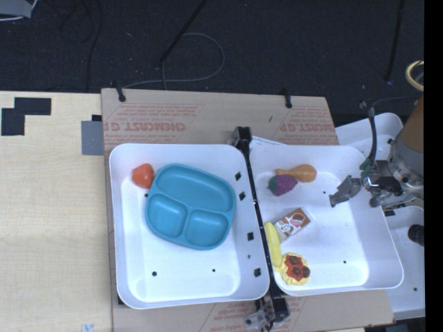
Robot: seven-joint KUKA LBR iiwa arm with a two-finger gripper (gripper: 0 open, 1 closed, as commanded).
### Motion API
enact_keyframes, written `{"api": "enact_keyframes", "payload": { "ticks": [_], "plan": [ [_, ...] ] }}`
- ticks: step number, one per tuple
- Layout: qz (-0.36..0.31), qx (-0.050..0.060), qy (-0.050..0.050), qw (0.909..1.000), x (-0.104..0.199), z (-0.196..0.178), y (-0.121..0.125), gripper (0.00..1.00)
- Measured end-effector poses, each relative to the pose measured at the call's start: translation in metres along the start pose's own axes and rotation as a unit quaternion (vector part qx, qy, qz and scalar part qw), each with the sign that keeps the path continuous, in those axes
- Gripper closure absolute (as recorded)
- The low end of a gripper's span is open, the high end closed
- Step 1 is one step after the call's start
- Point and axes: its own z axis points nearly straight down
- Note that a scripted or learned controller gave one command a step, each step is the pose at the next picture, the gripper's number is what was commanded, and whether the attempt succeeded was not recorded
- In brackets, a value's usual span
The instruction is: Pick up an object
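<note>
**Right Bin Contents and End Effector Position**

The right bin (pixel 346 272) holds 5 objects along its left side: chicken drumstick (pixel 297 173), purple fruit (pixel 282 184), snack packet (pixel 291 223), banana (pixel 274 244), pizza slice (pixel 295 269). The end effector (pixel 360 191) hovers over the right half, fingers apart, gripping nothing. The left bin (pixel 131 275) carries a blue divided plate (pixel 190 206) and a tomato (pixel 142 176).

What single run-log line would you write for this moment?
hand: over right bin, holding nothing | right bin: drumstick, grapes, corn, pizza | left bin: blue tray, tomato
</note>
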Motion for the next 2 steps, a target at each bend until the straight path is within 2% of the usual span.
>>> {"api": "enact_keyframes", "payload": {
  "ticks": [1, 2],
  "plan": [
    [-0.001, -0.004, -0.001, 1.0000, 0.000, -0.004, 0.002, 0.00],
    [0.000, -0.002, 0.000, 1.0000, -0.009, 0.055, 0.001, 0.00]
  ]
}}
